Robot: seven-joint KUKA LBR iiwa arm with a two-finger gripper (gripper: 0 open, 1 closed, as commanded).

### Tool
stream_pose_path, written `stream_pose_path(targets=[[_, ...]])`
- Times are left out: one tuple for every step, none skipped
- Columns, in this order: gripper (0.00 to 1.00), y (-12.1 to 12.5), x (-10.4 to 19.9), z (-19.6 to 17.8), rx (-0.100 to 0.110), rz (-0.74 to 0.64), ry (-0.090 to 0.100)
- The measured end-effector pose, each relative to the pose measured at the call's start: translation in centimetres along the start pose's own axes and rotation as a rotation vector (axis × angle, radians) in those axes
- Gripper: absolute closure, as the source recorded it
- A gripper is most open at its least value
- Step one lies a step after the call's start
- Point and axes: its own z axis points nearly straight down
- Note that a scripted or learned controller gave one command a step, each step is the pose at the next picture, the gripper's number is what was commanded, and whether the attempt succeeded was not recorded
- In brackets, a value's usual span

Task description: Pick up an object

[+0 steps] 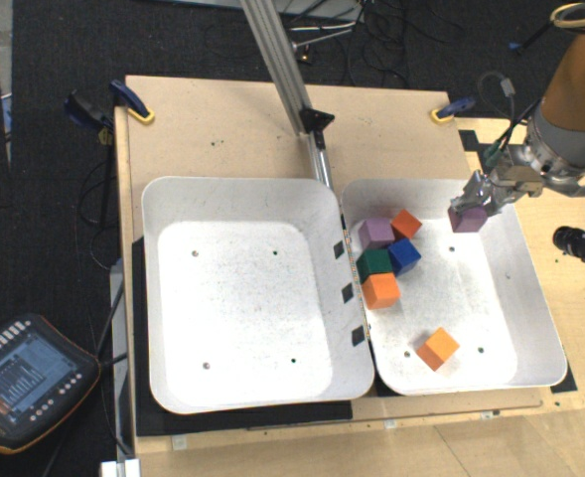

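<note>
My gripper (pixel 470 207) hangs over the far right part of the right bin (pixel 511 296), shut on a purple block (pixel 467 218) that sits between its fingers, above the bin floor. Against the bin's left wall lies a cluster: a light purple block (pixel 376 232), an orange-red block (pixel 406 225), a blue block (pixel 404 255), a green block (pixel 374 262) and an orange block (pixel 380 290). Another orange block (pixel 437 349) lies alone near the bin's front.
The left bin (pixel 173 266) stands beside the right one on the wooden bench (pixel 222 127). A metal pole (pixel 277 48) slants in from the top to the bins' divide. Clamps (pixel 133 102) sit at the bench's far corners. A teach pendant (pixel 24 381) lies at the lower left.
</note>
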Motion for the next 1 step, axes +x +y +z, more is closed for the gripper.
stream_pose_path(targets=[[1.0, 0.13, -0.01, -2.96, 0.003, -0.001, 0.001]])
